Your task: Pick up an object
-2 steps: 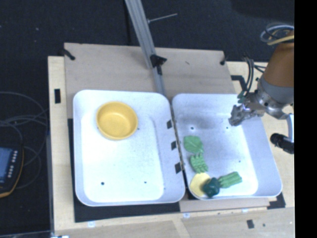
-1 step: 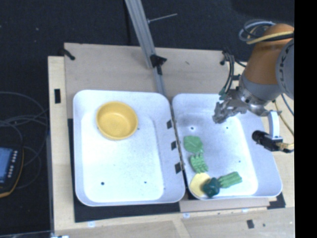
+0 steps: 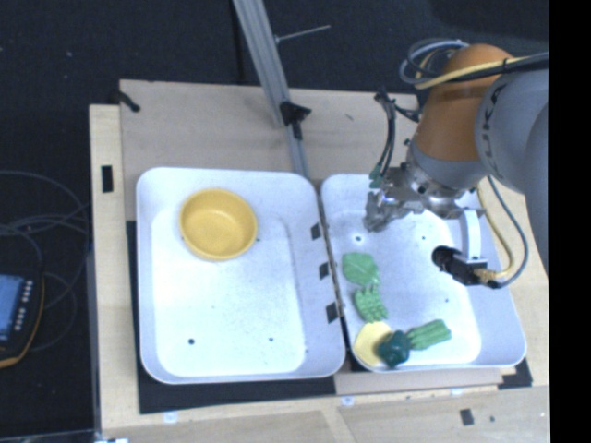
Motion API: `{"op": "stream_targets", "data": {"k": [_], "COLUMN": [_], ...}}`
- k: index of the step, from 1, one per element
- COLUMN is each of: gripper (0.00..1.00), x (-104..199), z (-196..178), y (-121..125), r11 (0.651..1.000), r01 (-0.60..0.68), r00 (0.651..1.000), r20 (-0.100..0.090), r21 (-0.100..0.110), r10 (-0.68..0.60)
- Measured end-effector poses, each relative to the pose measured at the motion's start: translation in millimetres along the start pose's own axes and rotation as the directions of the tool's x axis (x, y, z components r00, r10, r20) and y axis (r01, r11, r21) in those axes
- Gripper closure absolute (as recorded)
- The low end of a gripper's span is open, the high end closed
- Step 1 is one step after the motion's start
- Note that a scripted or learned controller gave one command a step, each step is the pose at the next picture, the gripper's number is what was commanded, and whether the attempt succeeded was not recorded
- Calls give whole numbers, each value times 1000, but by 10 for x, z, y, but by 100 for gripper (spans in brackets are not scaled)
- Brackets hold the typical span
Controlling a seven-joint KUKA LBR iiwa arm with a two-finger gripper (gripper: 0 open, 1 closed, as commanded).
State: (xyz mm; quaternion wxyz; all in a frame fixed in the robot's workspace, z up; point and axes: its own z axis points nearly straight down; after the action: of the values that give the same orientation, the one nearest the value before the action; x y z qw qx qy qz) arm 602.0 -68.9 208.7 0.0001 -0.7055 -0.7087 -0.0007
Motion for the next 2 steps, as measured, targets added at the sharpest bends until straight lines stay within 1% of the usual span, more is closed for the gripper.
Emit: {"op": "stream_targets", "data": {"k": [2], "gripper": [100], "x": [1021], "z": [-279], "y": [-217], "r11": [1000], "r01": [0], "r00": [1000], "r20": [0], "r21": [0], "r10": [0]}}
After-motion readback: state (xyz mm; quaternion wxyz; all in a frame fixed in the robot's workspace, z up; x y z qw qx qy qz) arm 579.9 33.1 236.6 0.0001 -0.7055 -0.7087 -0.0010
